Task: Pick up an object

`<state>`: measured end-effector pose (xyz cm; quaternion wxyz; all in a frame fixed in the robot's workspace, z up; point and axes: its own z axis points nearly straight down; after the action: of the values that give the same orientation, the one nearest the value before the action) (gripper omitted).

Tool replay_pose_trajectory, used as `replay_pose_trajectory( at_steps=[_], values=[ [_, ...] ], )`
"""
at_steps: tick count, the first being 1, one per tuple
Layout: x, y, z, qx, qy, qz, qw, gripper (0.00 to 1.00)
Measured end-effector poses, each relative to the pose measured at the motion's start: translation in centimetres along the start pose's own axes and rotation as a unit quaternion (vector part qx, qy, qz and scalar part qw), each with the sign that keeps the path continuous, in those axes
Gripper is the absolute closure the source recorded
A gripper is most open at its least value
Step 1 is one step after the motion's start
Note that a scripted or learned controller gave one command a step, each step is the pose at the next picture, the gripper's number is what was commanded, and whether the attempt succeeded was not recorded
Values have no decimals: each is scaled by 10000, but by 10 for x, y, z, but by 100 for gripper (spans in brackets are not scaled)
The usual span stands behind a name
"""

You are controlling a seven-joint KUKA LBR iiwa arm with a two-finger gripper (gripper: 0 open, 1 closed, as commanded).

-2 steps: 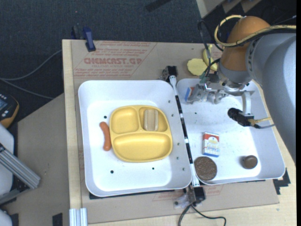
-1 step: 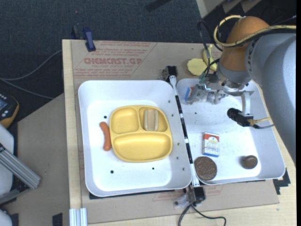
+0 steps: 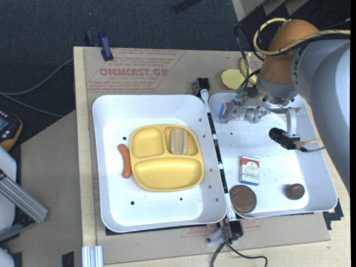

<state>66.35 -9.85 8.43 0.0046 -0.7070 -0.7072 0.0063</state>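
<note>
My gripper [image 3: 245, 114] hangs low over the far left corner of the right bin [image 3: 311, 166], under the orange band of the wrist. A small blue thing [image 3: 222, 111] shows right at its left side; whether it is held I cannot tell. Nearer the front of that bin lie a small red, white and blue box [image 3: 250, 169], a round brown disc [image 3: 243, 198] and a small brown lump [image 3: 295, 191]. The left bin [image 3: 111, 204] bears a yellow divided plate [image 3: 166, 171] with a beige piece [image 3: 178, 141] in one compartment. An orange sausage [image 3: 125, 161] lies beside the plate.
A yellow thing [image 3: 232, 78] rests on the bench behind the right bin. A blue clip [image 3: 104, 46] sits at the board's far left corner. The ridge between the bins [image 3: 214, 143] runs just left of the gripper.
</note>
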Motion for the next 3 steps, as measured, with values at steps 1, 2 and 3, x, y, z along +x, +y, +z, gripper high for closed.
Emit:
replay_pose_trajectory(
  at_steps=[1,2,3],
  values=[
    [0,0,0,0,0,-2,10000,0],
    [-2,0,0,-1,11,-2,10000,0],
    [-1,0,0,-2,-1,-2,10000,0]
  ],
)
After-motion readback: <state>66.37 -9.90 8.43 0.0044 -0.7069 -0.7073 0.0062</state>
